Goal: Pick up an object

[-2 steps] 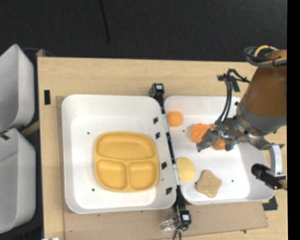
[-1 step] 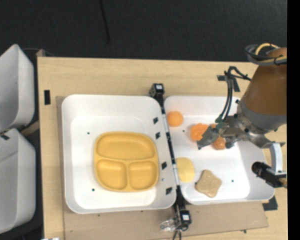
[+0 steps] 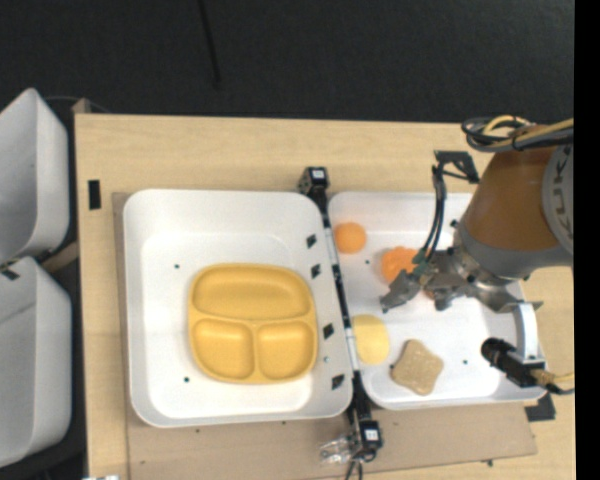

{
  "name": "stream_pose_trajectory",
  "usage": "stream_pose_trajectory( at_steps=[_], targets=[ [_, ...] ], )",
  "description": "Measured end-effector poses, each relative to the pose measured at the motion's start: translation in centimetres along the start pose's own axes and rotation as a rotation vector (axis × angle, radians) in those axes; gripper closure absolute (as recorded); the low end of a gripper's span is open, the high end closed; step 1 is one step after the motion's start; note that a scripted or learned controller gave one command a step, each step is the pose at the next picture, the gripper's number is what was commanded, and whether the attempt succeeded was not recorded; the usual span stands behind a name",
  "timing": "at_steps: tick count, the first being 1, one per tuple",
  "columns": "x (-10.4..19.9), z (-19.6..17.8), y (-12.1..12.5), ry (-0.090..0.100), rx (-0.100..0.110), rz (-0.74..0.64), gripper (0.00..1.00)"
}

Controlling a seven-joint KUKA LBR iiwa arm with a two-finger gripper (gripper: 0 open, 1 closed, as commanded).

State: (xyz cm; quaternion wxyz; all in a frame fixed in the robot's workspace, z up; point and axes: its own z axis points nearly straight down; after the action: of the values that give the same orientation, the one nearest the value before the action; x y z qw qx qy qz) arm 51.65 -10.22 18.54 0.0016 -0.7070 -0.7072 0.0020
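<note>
i reach in from the right of the frame, my grey arm [image 3: 520,208] with its orange band hanging over the right white shallow bin [image 3: 450,400], and my gripper [image 3: 412,286] sits low in the middle of that bin, pointing toward the frame's left. my dark fingers [image 3: 398,296] are just beside the lower edge of a bright orange rounded lump [image 3: 397,261], which my wrist partly hides; i cannot tell whether my fingers are spread or closed, or whether they touch the lump. a small orange ball [image 3: 350,237] lies apart in the bin's upper left corner. a pale yellow rounded piece [image 3: 371,339] rests against the bin's left wall, lower down, and a tan speckled sponge-like block [image 3: 417,366] lies just right of it near the bottom edge. in the left white shallow bin [image 3: 150,388], a yellow plastic divided tray [image 3: 252,322] with three compartments sits near the centre.
</note>
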Motion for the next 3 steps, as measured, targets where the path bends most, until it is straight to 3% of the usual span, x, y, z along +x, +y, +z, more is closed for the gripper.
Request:
stream_pose_trajectory(
  at_steps=[2, 3],
  targets=[
    [-0.2, 8.5, 0.2, 0.001, -0.005, 0.002, 0.0],
    [-0.2, 7.2, 0.5, 0.002, -0.014, 0.009, 1.0]
  ],
)
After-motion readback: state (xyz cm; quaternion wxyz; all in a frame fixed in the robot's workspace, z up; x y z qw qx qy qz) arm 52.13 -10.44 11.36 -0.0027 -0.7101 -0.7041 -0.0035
